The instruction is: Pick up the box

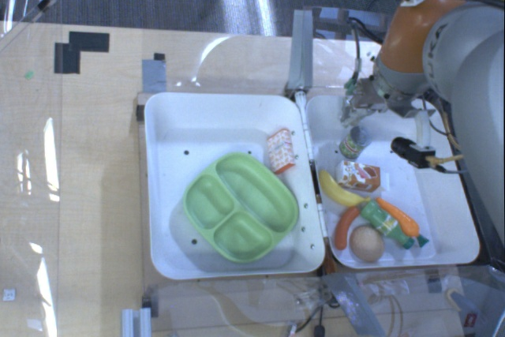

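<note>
The gripper point(353, 113) hangs over the far end of the right bin point(458, 249), above and just beyond a small bottle point(352, 144); whether it is spread or closed cannot be told from this angle, and nothing shows in its grasp. The box point(280, 151), white with orange-red print, lies in the left bin point(158, 170), leaning against the wall that bin shares with the right bin, just beyond the far corner of the green divided plate point(241, 206). Taking the bottle as the landmark: nearer the camera from it sits a small red-and-white carton point(359, 175), then a banana point(341, 193), a sausage point(344, 226), a carrot point(397, 218), a green bottle point(387, 223) and a pale egg-shaped thing point(367, 243).
</note>
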Controlling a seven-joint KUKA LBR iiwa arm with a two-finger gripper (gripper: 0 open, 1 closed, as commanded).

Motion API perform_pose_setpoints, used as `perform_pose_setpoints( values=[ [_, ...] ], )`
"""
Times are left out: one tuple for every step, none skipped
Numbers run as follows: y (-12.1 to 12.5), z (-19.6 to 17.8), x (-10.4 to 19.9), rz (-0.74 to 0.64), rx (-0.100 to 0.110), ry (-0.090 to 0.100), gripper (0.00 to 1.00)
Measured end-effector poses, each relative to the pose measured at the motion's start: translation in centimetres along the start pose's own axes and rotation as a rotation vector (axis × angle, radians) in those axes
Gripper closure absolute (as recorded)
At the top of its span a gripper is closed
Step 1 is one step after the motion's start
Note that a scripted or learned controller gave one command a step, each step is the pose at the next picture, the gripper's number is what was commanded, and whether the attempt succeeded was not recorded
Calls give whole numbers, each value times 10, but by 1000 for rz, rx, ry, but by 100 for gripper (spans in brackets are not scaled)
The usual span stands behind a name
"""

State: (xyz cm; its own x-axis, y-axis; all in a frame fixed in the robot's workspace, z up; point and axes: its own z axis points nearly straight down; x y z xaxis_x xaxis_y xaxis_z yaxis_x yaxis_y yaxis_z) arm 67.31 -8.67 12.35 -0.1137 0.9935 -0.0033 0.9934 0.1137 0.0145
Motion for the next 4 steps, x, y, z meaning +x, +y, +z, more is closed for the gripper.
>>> perform_pose_setpoints(
  values=[
    [0,0,0,-1,0,0,0],
    [-37,35,5,-5,6,2,0],
    [-34,22,6,-8,-2,3,100],
    [-51,-43,87,-74,-11,1,100]
  ],
)
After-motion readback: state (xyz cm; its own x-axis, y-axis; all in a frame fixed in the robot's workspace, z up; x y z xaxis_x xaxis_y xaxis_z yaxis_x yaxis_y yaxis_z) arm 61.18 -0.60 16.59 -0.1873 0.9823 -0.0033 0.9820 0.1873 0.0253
